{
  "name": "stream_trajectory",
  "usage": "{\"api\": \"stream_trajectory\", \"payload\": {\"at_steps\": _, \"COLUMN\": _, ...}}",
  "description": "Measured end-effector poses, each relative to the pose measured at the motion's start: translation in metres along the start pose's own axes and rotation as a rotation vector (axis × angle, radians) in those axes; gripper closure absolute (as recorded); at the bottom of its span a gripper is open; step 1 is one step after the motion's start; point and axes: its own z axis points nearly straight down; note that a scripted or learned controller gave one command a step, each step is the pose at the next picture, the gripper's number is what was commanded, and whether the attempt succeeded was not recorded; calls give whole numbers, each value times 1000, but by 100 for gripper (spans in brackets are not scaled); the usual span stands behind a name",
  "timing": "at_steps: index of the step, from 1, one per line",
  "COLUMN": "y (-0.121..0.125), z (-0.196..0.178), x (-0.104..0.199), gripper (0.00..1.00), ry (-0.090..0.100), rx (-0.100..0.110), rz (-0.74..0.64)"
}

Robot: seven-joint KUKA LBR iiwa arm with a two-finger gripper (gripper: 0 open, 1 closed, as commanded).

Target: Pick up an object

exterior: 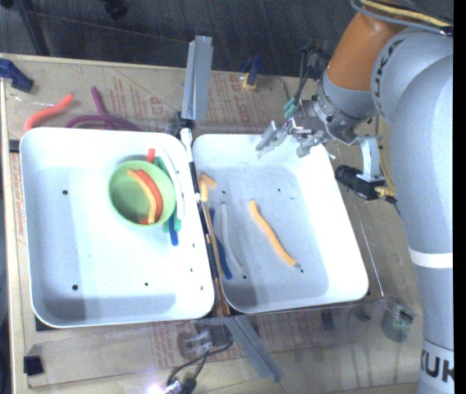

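Below-left of gripper point(286, 135): yellow strip point(272, 234) in right bin point(344, 245) | long axis diagonal | finger state indeterminate, nothing visibly held

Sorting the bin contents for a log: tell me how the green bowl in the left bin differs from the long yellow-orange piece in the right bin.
The green bowl is round and open-topped; the yellow-orange piece is long, thin and slightly curved. The bowl holds red and orange strips, while the piece holds nothing and lies bare on its bin's floor. The bowl sits in the left bin near the dividing edge; the piece lies diagonally mid-floor in the right bin. Both rest apart from the gripper.
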Motion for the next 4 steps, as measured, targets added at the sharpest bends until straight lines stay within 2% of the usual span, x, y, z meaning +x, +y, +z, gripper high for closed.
{"api": "stream_trajectory", "payload": {"at_steps": 1, "y": -58, "z": 118, "x": 12, "gripper": 0, "ry": -1, "rx": 2, "rz": -105}}
{"api": "stream_trajectory", "payload": {"at_steps": 2, "y": -58, "z": 108, "x": 11, "gripper": 100, "ry": -3, "rx": 4, "rz": -110}}
{"api": "stream_trajectory", "payload": {"at_steps": 3, "y": -58, "z": 108, "x": 11, "gripper": 0, "ry": -3, "rx": 4, "rz": -111}}
{"api": "stream_trajectory", "payload": {"at_steps": 4, "y": -64, "z": 125, "x": 12, "gripper": 0, "ry": -2, "rx": 0, "rz": -143}}
